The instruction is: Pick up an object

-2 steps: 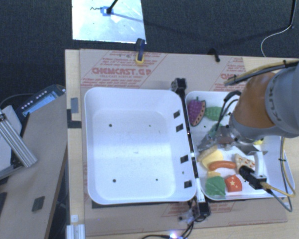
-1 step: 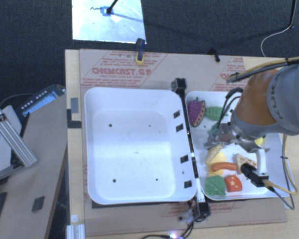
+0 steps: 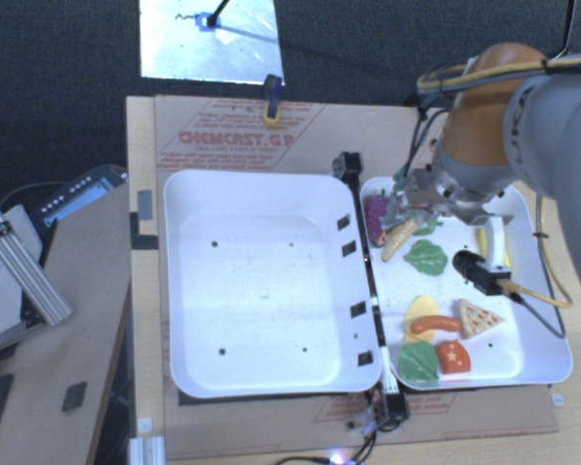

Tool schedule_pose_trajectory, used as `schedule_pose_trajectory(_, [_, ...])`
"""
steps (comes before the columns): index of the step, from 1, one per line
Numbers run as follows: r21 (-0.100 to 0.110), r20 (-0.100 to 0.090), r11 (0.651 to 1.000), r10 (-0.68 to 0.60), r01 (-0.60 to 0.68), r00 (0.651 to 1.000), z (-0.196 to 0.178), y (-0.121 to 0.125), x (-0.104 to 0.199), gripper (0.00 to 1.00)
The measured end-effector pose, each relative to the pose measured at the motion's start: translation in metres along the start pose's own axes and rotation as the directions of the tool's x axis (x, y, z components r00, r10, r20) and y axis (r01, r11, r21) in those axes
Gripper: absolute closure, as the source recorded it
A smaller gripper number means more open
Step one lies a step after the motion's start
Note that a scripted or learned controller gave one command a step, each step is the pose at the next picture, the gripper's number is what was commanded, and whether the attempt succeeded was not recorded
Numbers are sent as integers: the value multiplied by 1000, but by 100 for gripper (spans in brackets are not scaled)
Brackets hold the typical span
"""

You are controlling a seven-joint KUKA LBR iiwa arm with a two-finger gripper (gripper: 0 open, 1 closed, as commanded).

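Toys lie in the bin [image 3: 542, 356] that the gripper [image 3: 407, 206] hangs over. Nearest the camera, well away from the gripper, a green leaf piece [image 3: 418, 361] lies touching a red chunk [image 3: 453, 356]. Just beyond them, a bit closer to the gripper, a red sausage [image 3: 434, 325] rests against a yellow piece [image 3: 421, 307], w/ a pizza slice [image 3: 479, 318] beside them, apart from the sausage by a small gap. Closer again, a second green leaf [image 3: 426, 257] lies nr the gripper, on its camera side. A tan stick [image 3: 397, 241] lies tilted right under the gripper, upper end approx. at its tip; contact can't be judged. A purple piece [image 3: 376, 217], possibly grapes, sits just beside the gripper on the side toward the other bin [image 3: 261, 289], nr the dividing wall. The gripper hangs low over this far corner of its bin; open or closed, can't tell, since the wrist blocks it. The grey arm [image 3: 552, 124] w/ its orange band [image 3: 484, 105] rises behind the gripper.
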State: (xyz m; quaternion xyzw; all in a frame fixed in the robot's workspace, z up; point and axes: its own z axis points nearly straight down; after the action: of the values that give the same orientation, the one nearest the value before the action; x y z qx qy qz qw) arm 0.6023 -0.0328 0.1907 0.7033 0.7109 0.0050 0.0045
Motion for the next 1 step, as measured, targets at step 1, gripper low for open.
schedule_pose_trajectory(1, [15,1,1000,10,-10,1000,6,-27,-1,100])
